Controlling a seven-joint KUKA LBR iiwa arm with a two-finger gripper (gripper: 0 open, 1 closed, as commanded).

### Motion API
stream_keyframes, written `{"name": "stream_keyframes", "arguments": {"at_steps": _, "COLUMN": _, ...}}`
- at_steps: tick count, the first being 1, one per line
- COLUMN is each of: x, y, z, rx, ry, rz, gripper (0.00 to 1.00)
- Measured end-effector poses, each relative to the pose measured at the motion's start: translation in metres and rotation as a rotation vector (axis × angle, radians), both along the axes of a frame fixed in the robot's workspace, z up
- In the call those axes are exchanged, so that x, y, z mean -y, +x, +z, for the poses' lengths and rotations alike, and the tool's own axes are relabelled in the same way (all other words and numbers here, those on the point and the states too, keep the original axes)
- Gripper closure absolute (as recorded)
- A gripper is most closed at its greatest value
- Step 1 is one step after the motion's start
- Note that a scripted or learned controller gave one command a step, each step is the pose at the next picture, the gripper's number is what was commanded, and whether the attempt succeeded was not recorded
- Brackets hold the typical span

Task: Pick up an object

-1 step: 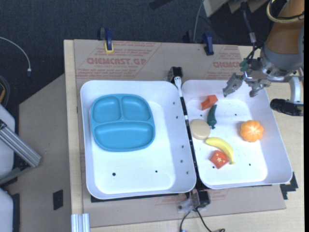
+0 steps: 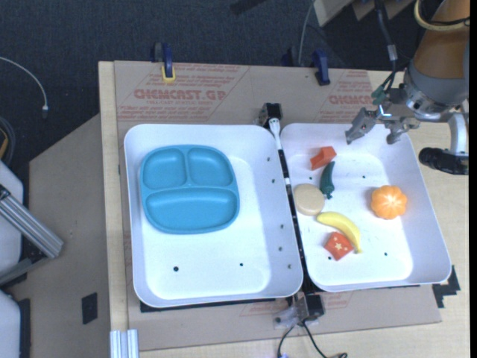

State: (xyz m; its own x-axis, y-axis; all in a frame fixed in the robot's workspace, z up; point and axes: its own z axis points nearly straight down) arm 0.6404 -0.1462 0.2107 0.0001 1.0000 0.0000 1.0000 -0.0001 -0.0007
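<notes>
Orange-red block point(image 2: 323, 156) below-left of gripper point(image 2: 375, 132), apart.

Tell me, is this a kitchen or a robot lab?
Probably a robot lab. A robot arm's gripper hangs over a white bin of what look like toy foods such as a banana, and the bins sit on a clamped board.

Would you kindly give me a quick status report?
Gripper open, above right bin's far edge, holding nothing. Orange, banana lie in bin. Nothing in the way.
</notes>
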Motion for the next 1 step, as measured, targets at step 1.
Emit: {"name": "stream_keyframes", "arguments": {"at_steps": 1, "x": -0.0083, "y": 0.002, "z": -0.0462, "rx": -0.003, "ry": 0.001, "rz": 0.002, "gripper": 0.0}}
